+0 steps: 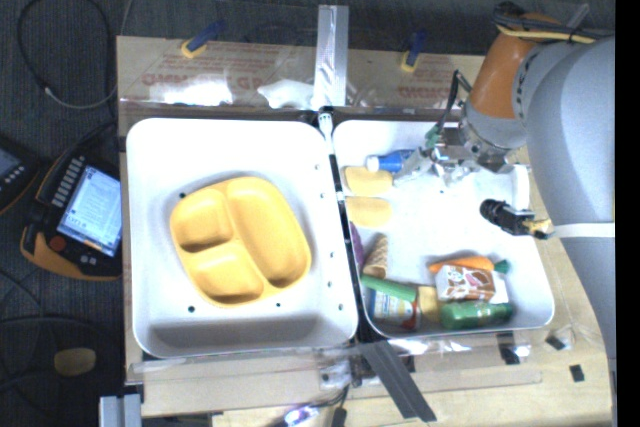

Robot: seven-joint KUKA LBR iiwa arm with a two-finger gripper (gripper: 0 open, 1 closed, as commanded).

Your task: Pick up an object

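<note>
Reaching in from the right, I have my gripper (443,158) low over the far part of the right bin (530,245), with the orange band (497,75) of my wrist above it. Whether my fingers are spread or pressed together I cannot tell; they are too small and tangled in the view. Just left of them lies a white bottle with a blue end (392,161), its long axis running left to right across the bin, blue end toward my gripper. It looks close to my fingertips, though contact is unclear. Two yellow pieces (367,195) lie near the bin's left wall. Along the near wall sit a green bottle (400,298), lying lengthwise, and an orange packet (467,282). A yellow divided tray (238,237) fills the left bin (150,165).
</note>
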